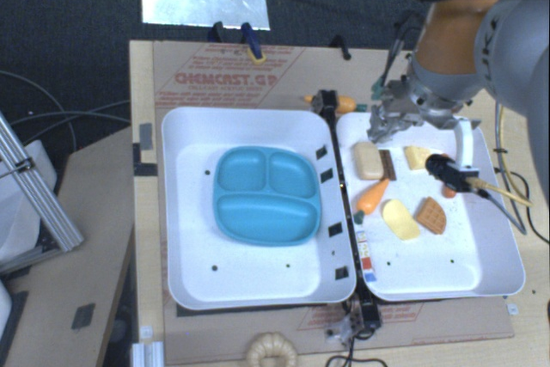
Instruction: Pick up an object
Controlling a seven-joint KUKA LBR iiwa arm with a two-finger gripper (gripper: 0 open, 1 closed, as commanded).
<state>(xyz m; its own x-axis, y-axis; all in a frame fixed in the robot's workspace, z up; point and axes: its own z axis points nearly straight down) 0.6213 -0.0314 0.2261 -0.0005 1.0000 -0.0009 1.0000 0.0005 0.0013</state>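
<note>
The right bin (481, 266) holds several toy foods. A beige bread piece (367, 160) lies at its back left, with a thin brown bar (388, 164) beside it and a yellow cheese block (417, 156) further right. Nearer the front are an orange carrot (372, 196), a pale yellow piece (400, 219) and a brown waffle-like piece (430, 215). My gripper (383, 127) hangs over the back left corner of this bin, just behind the bread piece. I see nothing held in it.
In the left bin (185, 266) lies a blue divided plate (265, 193). A small orange thing (345, 105) sits just behind the bins at the divider. The black divider (342, 193) runs between the bins. The front part of the right bin is bare.
</note>
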